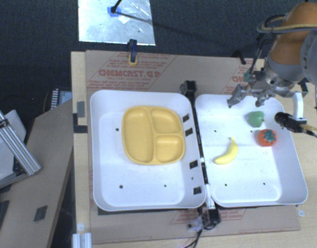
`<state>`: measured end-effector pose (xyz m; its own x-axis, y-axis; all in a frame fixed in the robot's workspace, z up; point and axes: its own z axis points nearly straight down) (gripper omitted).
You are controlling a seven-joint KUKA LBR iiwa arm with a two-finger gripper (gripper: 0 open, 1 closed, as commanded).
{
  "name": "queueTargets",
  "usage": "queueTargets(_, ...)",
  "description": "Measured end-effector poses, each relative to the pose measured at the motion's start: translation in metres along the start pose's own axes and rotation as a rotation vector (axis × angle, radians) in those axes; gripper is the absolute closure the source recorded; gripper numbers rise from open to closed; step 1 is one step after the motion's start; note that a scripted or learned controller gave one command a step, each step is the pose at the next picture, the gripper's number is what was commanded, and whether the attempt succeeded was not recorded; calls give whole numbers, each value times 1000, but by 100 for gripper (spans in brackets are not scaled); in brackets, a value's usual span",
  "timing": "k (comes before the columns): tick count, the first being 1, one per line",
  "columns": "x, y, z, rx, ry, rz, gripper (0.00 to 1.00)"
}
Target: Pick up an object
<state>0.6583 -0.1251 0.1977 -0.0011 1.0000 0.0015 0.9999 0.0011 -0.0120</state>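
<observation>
Your tool (246,93) hangs with fingers spread and nothing between them over the right bin's (251,190) far edge. In that bin lie a banana (226,152), a green fruit (255,118) and a tomato (266,137).

Both bins (148,195) plain white. Left one's got a pale yellow tray (152,135), right one a yellow banana (227,152), green fruit (255,119) & red-orange tomato (266,137) w/ green top. Arm (295,35) grey + orange. Cardboard (148,68) tan w/ red print.
</observation>
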Motion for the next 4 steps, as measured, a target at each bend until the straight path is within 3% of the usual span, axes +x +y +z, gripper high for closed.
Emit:
queueTargets(1,0,3,-9,-13,-2,-2,0)
queueTargets(3,-1,0,92,-10,-2,0,0)
queueTargets(4,0,1,114,-12,-2,-1,0)
